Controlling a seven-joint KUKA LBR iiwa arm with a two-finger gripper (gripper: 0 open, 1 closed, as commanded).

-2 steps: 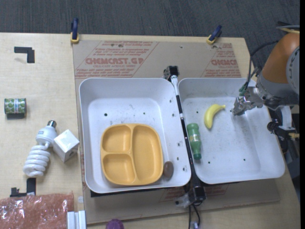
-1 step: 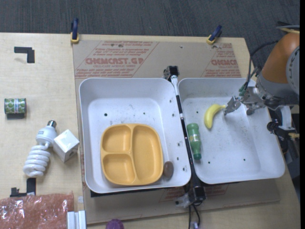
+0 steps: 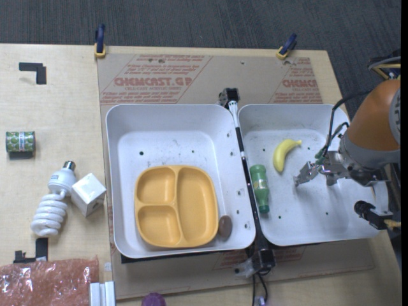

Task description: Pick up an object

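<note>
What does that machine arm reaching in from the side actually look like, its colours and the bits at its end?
The arm is a rounded grey body with a broad orange band above the wrist. Thin black cables loop along it. At its end sits a small metal gripper, silvery grey, with slim fingers and a spot of green near its base. A dark fitting sticks out below the wrist.

Yellow banana (image 3: 285, 153) (curved) lies in right bin (image 3: 357, 231).
</note>
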